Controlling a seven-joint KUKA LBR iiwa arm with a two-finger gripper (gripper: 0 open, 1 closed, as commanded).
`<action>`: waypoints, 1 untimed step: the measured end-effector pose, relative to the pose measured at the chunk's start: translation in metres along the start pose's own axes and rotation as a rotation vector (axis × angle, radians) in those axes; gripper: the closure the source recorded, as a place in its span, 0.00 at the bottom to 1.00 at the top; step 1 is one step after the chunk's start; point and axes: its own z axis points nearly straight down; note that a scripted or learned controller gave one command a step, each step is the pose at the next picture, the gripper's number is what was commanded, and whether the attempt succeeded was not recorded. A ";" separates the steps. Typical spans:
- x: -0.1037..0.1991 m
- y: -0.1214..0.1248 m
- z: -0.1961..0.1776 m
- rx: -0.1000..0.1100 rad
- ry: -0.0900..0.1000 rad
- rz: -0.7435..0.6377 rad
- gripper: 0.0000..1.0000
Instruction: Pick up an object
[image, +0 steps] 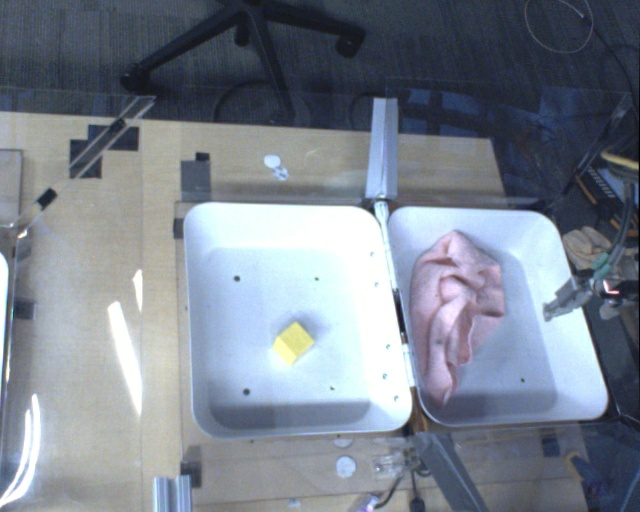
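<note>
Step in hand, by my read: approach, pre-grasp. Nothing is lifted yet. The claw (562, 303) sits at the right edge of the frame, over the right rim of the right bin (575, 400), w/ what looks like one grey finger tip poking in toward the bin. Too small and partly cut off to say if it's spread or pressed together, so can't tell. Nothing visible between its tips.

Candidate objs: pink cloth (458, 305), crumpled, lying in the left-centre part of the right bin, running from near the upper wall down toward the lower left corner. Yellow block (293, 343) sits alone in the left bin (215, 400), lower centre, well apart from the walls.

Cloth is the nearer one; claw is apart from it, w/ bare bin floor between. Next move prob. calls for travel left over the cloth, descend onto a raised fold, pinch. Soft folds may slip or only partly gather.

Around: divider rail (381, 150) between the bins at top centre, chair base (250, 30) on the floor upper left, cables at the worktop (90, 300) lower edge. None blocks the path to the cloth.
</note>
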 end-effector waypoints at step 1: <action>0.009 0.060 0.156 0.000 0.000 0.092 0.00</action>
